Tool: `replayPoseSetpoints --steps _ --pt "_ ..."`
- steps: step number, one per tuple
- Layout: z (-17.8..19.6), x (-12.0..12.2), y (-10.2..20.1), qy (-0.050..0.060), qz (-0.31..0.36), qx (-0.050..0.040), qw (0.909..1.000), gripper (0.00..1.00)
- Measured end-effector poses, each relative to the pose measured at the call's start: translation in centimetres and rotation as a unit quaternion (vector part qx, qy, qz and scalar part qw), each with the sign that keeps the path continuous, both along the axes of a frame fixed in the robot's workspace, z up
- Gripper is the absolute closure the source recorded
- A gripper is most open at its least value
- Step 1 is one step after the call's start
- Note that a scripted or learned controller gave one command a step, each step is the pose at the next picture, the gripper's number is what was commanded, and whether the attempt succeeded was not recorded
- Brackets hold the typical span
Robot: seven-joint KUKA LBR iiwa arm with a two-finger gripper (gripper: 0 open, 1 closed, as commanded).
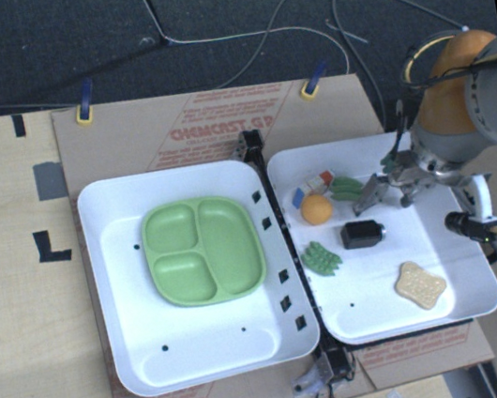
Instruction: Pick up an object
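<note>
The right bin [458, 304] holds several small objects. An orange ball [316, 210] lies near its left wall, beside a green piece [346, 188] and small blue and red bits [301, 195]. A black block [362, 233] sits mid-bin. Left of it lies a green leafy toy [321, 258], and a tan biscuit-shaped piece [421, 285] rests toward the front right. My gripper [386, 197] hangs over the bin's upper middle, just right of the green piece and above the black block. It is open, with nothing between its fingers.
The left bin [132, 347] carries a green divided plate [205, 250]. A black divider strip [279, 235] runs between the bins. Cables [292, 14] trail across the dark surface behind, and the grey arm [461, 108] comes in over the right bin's far right corner.
</note>
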State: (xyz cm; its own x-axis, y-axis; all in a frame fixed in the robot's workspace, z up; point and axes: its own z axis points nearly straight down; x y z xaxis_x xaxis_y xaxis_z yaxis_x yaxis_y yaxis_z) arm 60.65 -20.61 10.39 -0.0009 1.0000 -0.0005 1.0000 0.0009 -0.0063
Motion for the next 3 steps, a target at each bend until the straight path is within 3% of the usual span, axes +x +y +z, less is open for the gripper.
replayPoseSetpoints --steps 1,3 --pt "1.4 0.2 0.1 -0.002 0.001 -0.0005 1.0000 1.00" --pt "11.7 -0.6 0.2 -0.005 0.000 -0.0004 1.0000 1.00"
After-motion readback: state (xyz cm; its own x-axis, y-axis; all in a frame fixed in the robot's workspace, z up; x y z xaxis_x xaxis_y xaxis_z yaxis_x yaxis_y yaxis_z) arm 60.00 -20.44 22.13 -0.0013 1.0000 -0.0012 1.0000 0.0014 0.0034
